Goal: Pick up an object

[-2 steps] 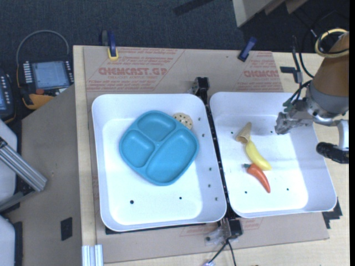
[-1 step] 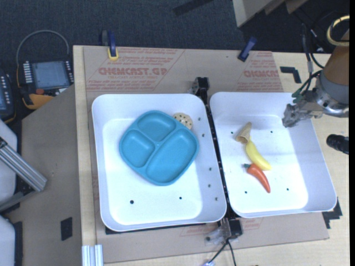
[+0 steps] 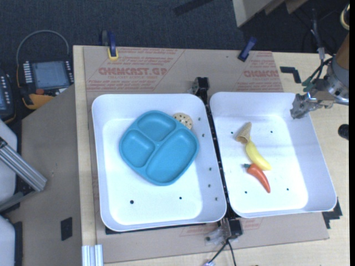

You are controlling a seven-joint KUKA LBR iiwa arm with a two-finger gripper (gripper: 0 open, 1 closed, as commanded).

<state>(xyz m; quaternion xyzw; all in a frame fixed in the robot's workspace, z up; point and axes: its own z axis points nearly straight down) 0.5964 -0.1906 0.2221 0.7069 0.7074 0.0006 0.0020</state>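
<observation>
- Nearest the camera we see the front rim of the worktop (image 3: 166, 243), w/ a cable clip at the gap between the two bins.
- Left bin (image 3: 111, 204): blue divided plate (image 3: 159, 147) lying flat, a round cookie (image 3: 182, 119) tucked at its upper right edge, touching or partly under it; we can't tell which.
- Right bin (image 3: 299, 198): three small items in a loose line near the middle: a tan cone-shaped piece (image 3: 243, 132) at the top, a yellow banana (image 3: 257, 155) just below it and touching it, a red-orange pepper (image 3: 259, 177) below that, right beside the banana's lower end.
- Gripper (image 3: 299, 108) sits at the right bin's upper right corner, over the rim, well apart from all three items. Too small and blurred to say if it's spread or pressed together; we cannot tell. Nothing visibly held.
- Our pick: the banana or the pepper. Both look like light, rigid plastic toys, smooth, prob. slippery, curved.
- Where to hold, in our judgement: across the narrow width at mid-body, w/ the fingers set square to the long axis; the tapered ends would likely squirt out.
- Risk: banana and cone touch, so a descent there could nudge both.
</observation>
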